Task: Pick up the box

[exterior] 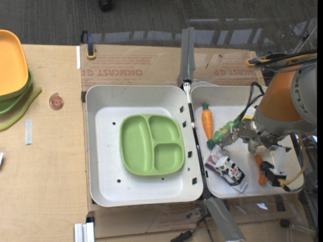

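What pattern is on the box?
Black-and-white cow-like patches with a pinkish end, on the box, camera view.

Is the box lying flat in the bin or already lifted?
Lying flat. The box rests on the right bin floor, printed face up, near its front-left corner; the gripper sits just above it.

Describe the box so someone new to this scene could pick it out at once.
Start at the right-hand bin of the two white ones. Along its front-left part lies the box, a small flat carton set diagonally. Its black-and-white cow-patch print with a pink end sets it apart from the toy carrot behind it.
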Robot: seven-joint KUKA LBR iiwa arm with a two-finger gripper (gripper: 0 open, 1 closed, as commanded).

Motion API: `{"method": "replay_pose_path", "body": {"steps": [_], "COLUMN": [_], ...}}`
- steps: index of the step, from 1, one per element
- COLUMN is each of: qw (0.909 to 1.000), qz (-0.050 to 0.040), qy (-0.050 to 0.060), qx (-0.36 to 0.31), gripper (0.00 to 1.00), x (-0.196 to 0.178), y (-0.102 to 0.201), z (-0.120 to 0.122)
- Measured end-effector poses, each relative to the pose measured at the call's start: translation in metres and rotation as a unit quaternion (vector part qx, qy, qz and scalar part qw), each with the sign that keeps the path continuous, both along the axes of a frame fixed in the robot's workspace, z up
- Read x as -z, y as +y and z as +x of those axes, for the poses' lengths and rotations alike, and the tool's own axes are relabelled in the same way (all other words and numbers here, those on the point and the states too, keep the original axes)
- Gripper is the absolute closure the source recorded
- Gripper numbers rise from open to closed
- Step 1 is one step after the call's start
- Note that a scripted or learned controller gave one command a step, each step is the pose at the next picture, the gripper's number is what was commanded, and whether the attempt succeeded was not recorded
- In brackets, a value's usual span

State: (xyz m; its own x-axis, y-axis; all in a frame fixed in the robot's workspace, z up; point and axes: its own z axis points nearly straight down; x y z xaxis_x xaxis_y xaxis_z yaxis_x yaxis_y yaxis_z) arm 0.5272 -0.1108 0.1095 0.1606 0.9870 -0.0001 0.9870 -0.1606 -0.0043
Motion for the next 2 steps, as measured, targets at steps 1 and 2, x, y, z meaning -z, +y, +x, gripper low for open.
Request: {"method": "replay_pose_path", "body": {"steps": [1,2], "qw": [0.9997,0.9980], "qz": [-0.0010,-0.0031], "qy": [-0.009,-0.009], "qx": [-0.025,-0.062], "gripper": [0.00,0.00], "x": [0.012,0.011], "y": [0.010,-0.065], "z": [-0.046,0.003]}}
